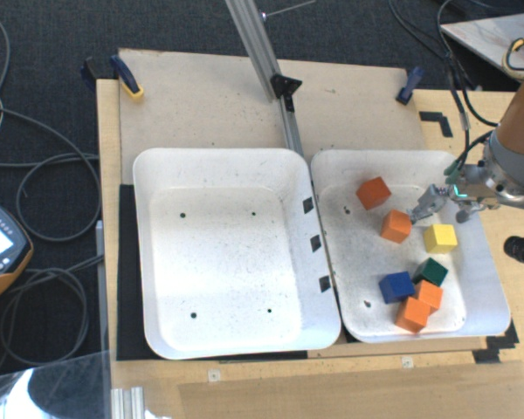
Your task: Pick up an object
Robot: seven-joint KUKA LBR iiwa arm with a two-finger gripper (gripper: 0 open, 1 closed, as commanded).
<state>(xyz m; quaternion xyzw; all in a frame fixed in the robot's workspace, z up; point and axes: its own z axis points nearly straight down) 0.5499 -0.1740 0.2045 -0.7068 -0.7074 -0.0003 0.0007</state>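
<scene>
Several coloured cubes lie in the right bin (480, 260): an orange cube (373, 192) at the back, another orange cube (396, 226), a yellow cube (440, 236), a green cube (433, 271), a blue cube (396, 286) and two more orange cubes (428, 295) (411, 314) at the front. My gripper (444, 209) hangs over the right bin, just behind the yellow cube and to the right of the second orange cube. It is open, with one finger (424, 205) pointing toward that orange cube. Nothing sits between the fingers.
The left bin (157, 234) stands beside the right one. A slanted metal post (253, 33) rises from the back of the board between the bins. Blue clamps (127, 75) (409, 84) grip the board's back edge. Cables lie on the floor to the left.
</scene>
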